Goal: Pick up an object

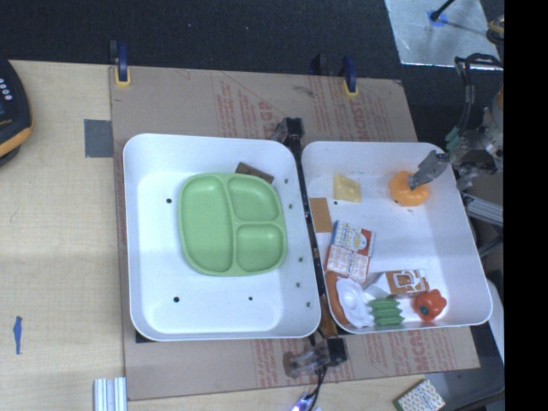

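Note:
In the right bin [445, 247] lie an orange round piece [408, 190] at the back right, a pale yellow wedge [347, 187], a printed carton [350, 252], a small red-and-white packet [406, 282], a white crumpled item [353, 302], a green ridged item [386, 312] and a red pepper [431, 304]. My gripper [424, 175] comes in from the right edge and its grey fingers reach down onto the top right of the orange piece. The fingers overlap it, so their gap is hidden.
The left bin [154, 289] holds a green divided plate [231, 223] with a brown item [254, 173] behind it. Blue clamps [121, 62] grip the cardboard sheet at the back. A yellow-and-black device [10, 110] sits at the far left.

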Controlling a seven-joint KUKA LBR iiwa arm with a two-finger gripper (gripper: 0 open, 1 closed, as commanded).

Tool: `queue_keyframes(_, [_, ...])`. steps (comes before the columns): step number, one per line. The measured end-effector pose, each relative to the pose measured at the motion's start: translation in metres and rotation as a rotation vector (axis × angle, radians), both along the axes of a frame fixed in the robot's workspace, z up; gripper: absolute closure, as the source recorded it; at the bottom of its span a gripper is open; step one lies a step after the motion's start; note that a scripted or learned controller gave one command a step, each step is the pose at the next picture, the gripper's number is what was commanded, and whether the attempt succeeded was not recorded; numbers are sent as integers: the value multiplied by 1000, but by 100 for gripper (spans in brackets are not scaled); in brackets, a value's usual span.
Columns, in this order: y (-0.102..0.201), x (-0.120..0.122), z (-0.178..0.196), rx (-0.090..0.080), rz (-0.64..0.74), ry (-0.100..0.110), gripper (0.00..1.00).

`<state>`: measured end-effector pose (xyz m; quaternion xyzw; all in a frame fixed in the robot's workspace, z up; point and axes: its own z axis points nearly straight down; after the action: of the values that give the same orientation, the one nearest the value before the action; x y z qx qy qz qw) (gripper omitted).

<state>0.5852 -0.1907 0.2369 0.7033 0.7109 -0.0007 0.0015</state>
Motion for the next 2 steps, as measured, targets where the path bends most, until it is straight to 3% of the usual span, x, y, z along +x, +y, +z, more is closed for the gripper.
queue_keyframes(1, [-21, 44, -64, 0, -1, 3, 0])
queue_keyframes(2, [-20, 70, -150, 2, -1, 7, 0])
